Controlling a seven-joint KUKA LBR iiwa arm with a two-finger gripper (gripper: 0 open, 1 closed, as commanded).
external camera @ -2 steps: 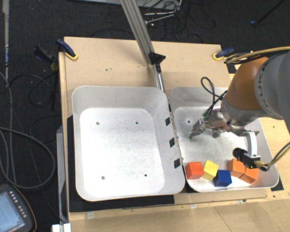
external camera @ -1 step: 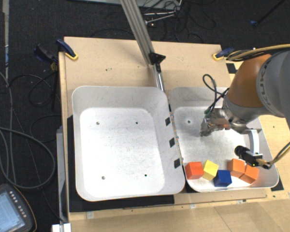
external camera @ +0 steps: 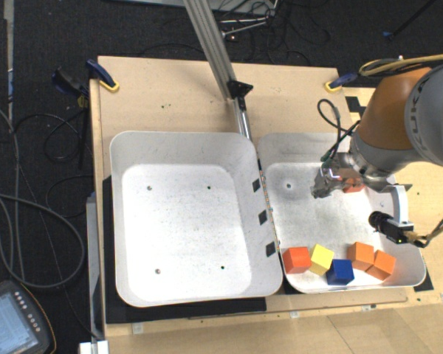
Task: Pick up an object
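From the overhead camera, the claw point(external camera: 326, 184) is hanging over the upper part of the right bin point(external camera: 295, 175), which is sitting on the desk point(external camera: 170, 94); whether it is clenched or released cannot be told. Something orange-red is showing just right of it. Well below it, five blocks are lying along the bin's near wall: red block point(external camera: 297, 259), yellow block point(external camera: 321, 258), blue block point(external camera: 340, 271), two orange blocks point(external camera: 373, 259). The left bin point(external camera: 181, 212) is lying far to its left.

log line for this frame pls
arm over right bin | gripper far end | five blocks near edge | nothing seen held
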